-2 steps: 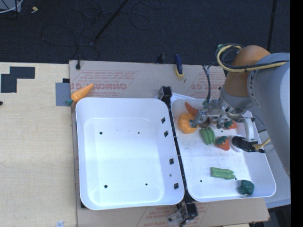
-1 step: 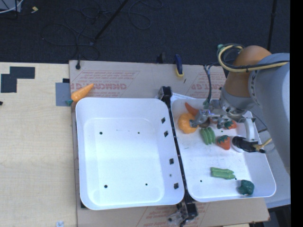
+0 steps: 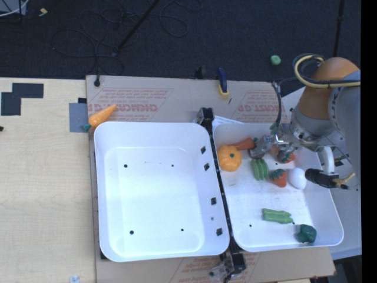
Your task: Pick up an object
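Where end effector (image 3: 272,141) hovers, carrot (image 3: 242,144), (perhaps) tomato (image 3: 278,178)

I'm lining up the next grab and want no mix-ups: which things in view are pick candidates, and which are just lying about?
Pick candidates, right bin:
orange pumpkin
carrot
green pepper
white egg
green pod
dark green piece
The gripper hangs over them.

Lying about:
orange carrot on the cardboard behind the left bin
blue clamp

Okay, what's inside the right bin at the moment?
In the right bin: a small pumpkin, carrot, two green vegetables, a white egg, dark green piece. The gripper covers whatever lies beneath it.
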You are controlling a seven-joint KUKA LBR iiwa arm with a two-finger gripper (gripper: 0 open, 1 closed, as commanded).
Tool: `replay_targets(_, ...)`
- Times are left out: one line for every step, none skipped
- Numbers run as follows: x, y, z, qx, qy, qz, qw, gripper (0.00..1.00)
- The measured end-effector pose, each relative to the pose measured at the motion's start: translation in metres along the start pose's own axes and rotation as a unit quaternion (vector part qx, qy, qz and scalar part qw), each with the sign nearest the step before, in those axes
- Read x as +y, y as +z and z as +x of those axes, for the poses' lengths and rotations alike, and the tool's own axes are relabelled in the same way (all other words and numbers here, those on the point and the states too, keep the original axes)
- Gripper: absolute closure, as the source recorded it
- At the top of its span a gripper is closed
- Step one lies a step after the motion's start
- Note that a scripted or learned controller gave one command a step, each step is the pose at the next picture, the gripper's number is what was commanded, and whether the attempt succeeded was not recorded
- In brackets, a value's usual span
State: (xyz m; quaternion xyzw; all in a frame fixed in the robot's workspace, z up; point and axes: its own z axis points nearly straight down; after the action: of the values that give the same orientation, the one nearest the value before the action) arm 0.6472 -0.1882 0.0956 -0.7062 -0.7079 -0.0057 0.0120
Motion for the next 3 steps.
replay_targets(-0.005, 0.010, 0.025, -0.010, 0.000, 0.001, 0.9999, 0.00)
replay_targets(-0.006, 0.000, 0.024, -0.011, 0.000, 0.003, 0.9999, 1.00)
replay_targets(-0.020, -0.119, 0.116, -0.011, -0.003, -0.009, 0.9999, 1.00)
